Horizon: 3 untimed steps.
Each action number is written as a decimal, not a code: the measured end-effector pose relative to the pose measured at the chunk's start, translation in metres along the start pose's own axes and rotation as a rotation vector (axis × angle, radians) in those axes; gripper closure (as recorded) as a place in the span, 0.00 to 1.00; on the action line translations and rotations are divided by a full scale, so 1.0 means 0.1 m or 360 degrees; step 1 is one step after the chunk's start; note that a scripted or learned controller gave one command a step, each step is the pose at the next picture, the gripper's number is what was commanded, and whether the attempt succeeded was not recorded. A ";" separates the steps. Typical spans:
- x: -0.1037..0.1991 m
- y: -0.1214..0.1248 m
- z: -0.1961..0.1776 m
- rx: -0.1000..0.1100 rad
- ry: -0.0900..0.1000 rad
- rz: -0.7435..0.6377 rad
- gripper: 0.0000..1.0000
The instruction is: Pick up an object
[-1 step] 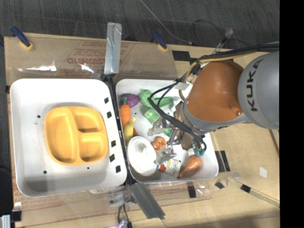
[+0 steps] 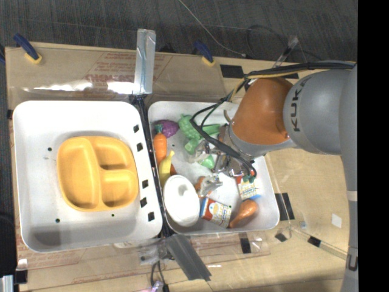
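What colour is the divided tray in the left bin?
Yellow; the divided tray shows clearly in the camera view.

A robotics lab or test cell, seen from above. A grey industrial arm [image 2: 316, 111] with an orange band [image 2: 261, 111] and part of a maker's name on its casing reached in from the right. The desk [image 2: 316, 193] was covered in brown cardboard and held two shallow white bins [image 2: 24, 163] side by side, fixed with tape and blue clamps [image 2: 27, 48]. Black tape marks [image 2: 285, 207] sat on the surface. Loose cables [image 2: 182, 8] ran across dark carpet [image 2: 73, 8] behind. One bin held a yellow divided tray [image 2: 97, 172]; the other held toy food [image 2: 159, 146] and small packets [image 2: 216, 212], the sort of mixed items used for grasping trials.
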<state>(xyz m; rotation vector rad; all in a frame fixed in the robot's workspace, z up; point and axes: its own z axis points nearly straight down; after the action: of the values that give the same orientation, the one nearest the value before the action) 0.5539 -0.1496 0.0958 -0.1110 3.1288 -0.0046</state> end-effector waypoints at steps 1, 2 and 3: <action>-0.01 0.02 -0.11 0.0000 -0.0002 -0.0013 1.00; -0.08 -0.06 -1.55 0.0001 0.0003 0.0653 1.00; -0.33 0.19 -1.48 -0.0001 0.0014 0.0740 1.00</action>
<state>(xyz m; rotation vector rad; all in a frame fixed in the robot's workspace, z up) 0.5836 -0.1283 0.2438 0.6150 3.0782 -0.0001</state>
